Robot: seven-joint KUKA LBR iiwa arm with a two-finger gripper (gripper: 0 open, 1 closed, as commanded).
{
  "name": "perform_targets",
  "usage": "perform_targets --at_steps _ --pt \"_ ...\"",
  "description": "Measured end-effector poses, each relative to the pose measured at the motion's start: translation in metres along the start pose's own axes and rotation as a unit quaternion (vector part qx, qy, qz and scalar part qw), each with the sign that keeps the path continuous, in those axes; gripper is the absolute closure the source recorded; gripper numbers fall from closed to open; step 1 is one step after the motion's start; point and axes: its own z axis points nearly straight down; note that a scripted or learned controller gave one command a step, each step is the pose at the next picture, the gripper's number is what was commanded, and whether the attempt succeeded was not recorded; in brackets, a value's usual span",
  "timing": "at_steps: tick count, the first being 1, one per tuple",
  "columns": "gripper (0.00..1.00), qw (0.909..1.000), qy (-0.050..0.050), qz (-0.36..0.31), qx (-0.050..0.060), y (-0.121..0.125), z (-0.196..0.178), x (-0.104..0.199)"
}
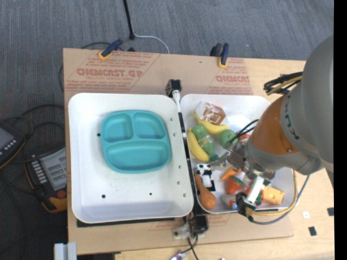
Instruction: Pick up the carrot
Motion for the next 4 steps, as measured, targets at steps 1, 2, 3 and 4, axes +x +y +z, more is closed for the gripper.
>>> perform_targets --at_steps 1,2,3,4 --pt "0.0 0.9986 -0.003 -0.053 -0.001 -0.003 0.0 0.003" --pt "0.0 0.9836 0.002 0.18 0.004 0.018 0.0 0.004" --pt "1.0 0.9836 0.0 0.18 0.003 0.019 -0.008 0.003" --pt "1.0 0.9863 -0.003 0.165 0.006 0.051 0.001 0.028"
